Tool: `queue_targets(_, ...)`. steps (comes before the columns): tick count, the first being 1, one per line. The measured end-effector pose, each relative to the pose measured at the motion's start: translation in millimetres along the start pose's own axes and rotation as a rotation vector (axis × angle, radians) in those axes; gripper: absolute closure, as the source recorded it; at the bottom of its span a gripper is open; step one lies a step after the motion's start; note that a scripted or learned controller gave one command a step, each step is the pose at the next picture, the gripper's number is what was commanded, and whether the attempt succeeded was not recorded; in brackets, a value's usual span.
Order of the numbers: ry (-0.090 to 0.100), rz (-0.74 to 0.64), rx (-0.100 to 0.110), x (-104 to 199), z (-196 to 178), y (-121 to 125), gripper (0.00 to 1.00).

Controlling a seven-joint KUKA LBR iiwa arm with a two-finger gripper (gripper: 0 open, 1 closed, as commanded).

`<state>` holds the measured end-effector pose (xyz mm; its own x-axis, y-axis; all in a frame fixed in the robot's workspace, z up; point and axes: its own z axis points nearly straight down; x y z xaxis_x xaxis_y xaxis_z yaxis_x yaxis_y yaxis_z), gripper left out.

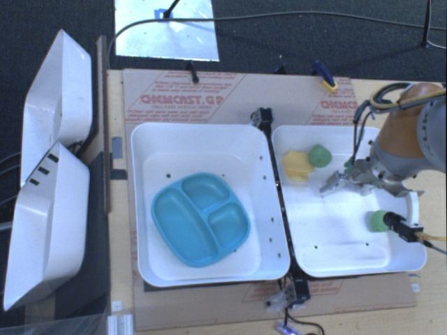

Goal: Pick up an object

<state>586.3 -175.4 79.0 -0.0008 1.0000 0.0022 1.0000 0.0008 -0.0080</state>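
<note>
The grey arm [412, 135] runs off the frame's edge at 3 o'clock, its base out of sight. Its pincer [334, 183] is too small and blurred to show how the fingers stand. A black wrist fitting covers part of the green object [378, 220] at 4 o'clock. Two white tubs [52, 166] at 9 o'clock are cut by the left edge.

The two bins [209, 135] are white. In the left bin lies a light blue divided plate [201, 218]. The right bin has a pale yellow object [296, 165], a green ball [320, 155] and another green object [378, 220]. The arm [408, 135] is grey with an orange band. The surface [230, 93] is beige with red letters.
</note>
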Motion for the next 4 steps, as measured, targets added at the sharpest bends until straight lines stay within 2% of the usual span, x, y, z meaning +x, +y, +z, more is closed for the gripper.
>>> queue_targets(1, 0.0, -0.003, -0.006, 68, -4, -58, 0.0)
queue_targets(2, -0.002, -0.001, -0.01, 62, -5, 40, 0.0)
queue_targets(3, -0.002, -0.001, -0.011, 78, -6, 75, 0.0)
queue_targets(4, -0.002, 0.0, -0.008, 89, -5, 48, 0.0)
